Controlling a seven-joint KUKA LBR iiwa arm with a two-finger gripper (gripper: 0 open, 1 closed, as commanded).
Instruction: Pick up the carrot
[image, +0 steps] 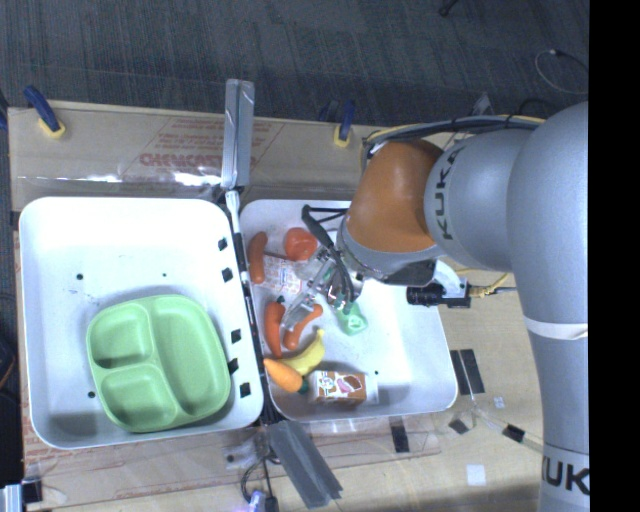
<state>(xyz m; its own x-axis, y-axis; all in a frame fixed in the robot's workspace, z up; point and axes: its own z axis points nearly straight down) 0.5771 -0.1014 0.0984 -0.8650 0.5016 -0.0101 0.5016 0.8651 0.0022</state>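
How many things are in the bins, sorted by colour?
Orange or red: 5, like the carrot and a tomato
Yellow: 1, banana
Green: 2, divided plate and a small green thing
Brown: 1, carton
Total: 9

Dark carpet floor (300, 45) behind; brown bench board (290, 135), blue clamps (45, 112).

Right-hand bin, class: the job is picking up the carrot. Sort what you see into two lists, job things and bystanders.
Job things: carrot; gripper, low over the pile.

Bystanders: banana; tomato; sausage; small carton; orange piece; green item; green divided plate, in the left bin.
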